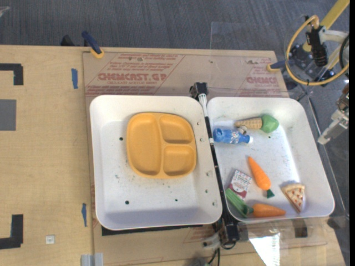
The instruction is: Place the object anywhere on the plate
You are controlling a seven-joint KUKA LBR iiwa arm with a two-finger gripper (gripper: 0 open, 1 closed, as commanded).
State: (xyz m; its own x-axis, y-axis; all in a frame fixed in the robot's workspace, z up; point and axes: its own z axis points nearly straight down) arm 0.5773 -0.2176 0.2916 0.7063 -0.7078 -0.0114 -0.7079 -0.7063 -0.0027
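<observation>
- claw (334, 125) sits just outside the right bin (312, 127); open or closed, i cannot tell.
- nearest, a carrot (266, 209) lies by that bin's front wall. it's a likely pick and looks light, hard and slick, so best pinched across its middle.
- further back lie a pizza slice (294, 195) and a blue bottle (230, 136).
- yellow plate (162, 144) waits in the left bin (105, 165).

Single fixed camera above the bench, looking down at a slant. Left bin (105, 204) and right bin (316, 204) both sit mid-frame, moderately near.
</observation>
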